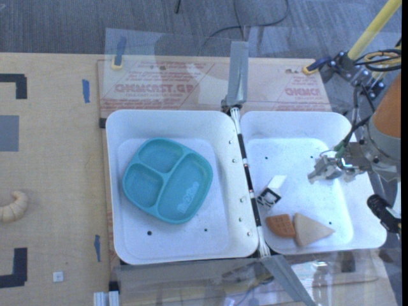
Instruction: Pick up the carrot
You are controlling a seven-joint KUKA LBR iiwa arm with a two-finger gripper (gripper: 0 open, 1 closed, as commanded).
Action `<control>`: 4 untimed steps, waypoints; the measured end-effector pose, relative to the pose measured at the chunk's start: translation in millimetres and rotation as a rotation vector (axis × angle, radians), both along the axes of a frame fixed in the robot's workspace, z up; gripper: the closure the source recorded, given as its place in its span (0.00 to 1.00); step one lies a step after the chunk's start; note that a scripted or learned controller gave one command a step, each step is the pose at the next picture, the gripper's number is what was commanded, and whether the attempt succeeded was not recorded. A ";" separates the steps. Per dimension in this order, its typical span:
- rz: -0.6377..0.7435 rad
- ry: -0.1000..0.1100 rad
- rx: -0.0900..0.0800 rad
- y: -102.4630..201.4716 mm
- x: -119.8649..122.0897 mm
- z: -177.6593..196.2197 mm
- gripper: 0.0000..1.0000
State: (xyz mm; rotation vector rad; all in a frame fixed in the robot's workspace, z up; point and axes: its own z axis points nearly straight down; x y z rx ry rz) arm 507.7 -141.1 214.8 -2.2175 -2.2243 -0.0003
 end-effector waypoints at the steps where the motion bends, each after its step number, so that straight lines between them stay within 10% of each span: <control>1: 0.143 -0.002 0.000 36.5 -27.0 -102.4 0.00; 2: 0.135 -0.004 0.000 33.6 -27.1 -93.1 1.00; 3: -0.152 -0.001 -0.002 -2.0 -28.3 -9.0 1.00; 4: -0.034 -0.002 -0.002 -66.8 -28.2 -4.7 1.00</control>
